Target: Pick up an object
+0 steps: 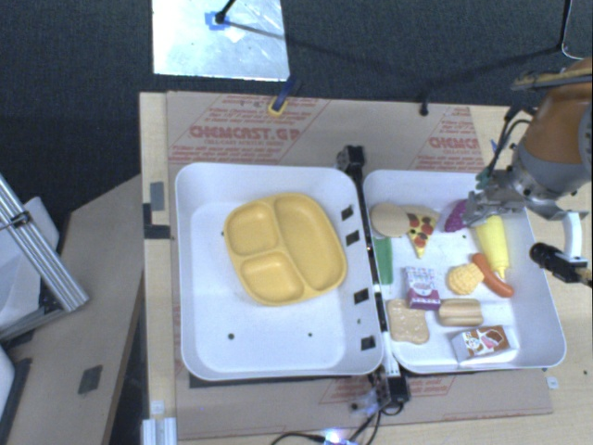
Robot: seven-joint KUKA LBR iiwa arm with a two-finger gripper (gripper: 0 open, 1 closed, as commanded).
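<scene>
Small carton (482,343) print unreadable; bench board (243,130) reads "CHEMCAST GP".

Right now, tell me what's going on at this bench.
A grey robot arm with an orange band reaches in from the right, its gripper low over the right white bin, near a purple toy and a yellow toy corn cob. Nothing visibly sits between its fingers. That bin holds small toy foods, including a pizza slice and a bun. The left white bin holds a yellow divided tray.

Two white bins (199,276), one yellow tray (283,247), ten toy foods (426,290).
</scene>
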